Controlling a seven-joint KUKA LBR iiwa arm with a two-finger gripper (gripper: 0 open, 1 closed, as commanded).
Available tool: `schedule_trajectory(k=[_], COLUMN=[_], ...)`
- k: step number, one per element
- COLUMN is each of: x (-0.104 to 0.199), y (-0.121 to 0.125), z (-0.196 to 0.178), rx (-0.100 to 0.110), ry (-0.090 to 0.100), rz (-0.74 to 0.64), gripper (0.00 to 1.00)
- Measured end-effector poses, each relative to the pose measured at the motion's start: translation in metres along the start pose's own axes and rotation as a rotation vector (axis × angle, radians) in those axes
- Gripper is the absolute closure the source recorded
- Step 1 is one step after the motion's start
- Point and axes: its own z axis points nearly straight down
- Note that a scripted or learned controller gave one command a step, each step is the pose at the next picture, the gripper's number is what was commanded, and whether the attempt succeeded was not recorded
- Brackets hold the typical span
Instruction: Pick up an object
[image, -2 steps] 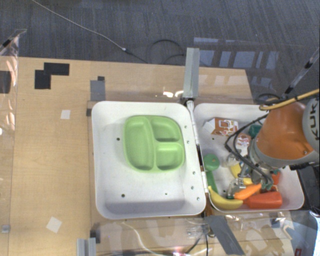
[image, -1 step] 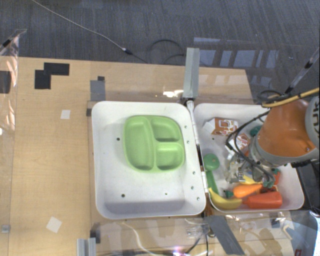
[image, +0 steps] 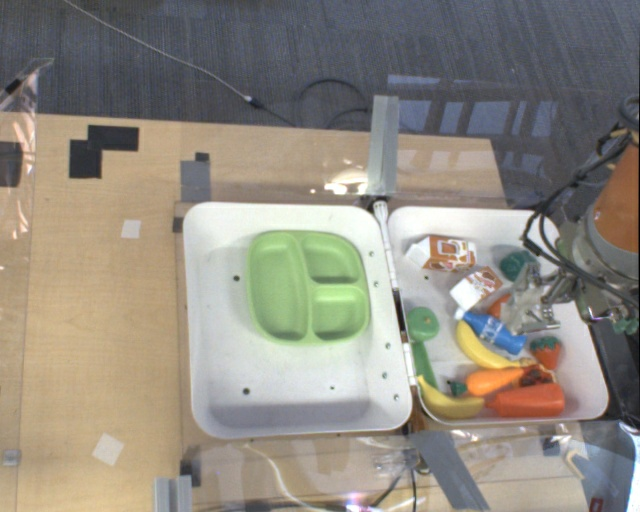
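Above the right white plastic bin (image: 596, 345), the metal two-finger gripper (image: 528, 305) hangs with fingers slightly apart, holding nothing. Just at its 7 o'clock lies a small blue bottle (image: 497, 334) on a smooth curved yellow banana (image: 482, 349). I think it should descend straight, centred, because rounded plastic slips.
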Motion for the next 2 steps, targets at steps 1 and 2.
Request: schedule_trajectory(k=[1,2], x=[0.0,0.002], y=[0.025,-0.021], z=[0.126,-0.033], rx=[-0.008,0.002], ry=[0.024,-0.001], rz=[0.105,-0.047], gripper=[1.0,1.0])
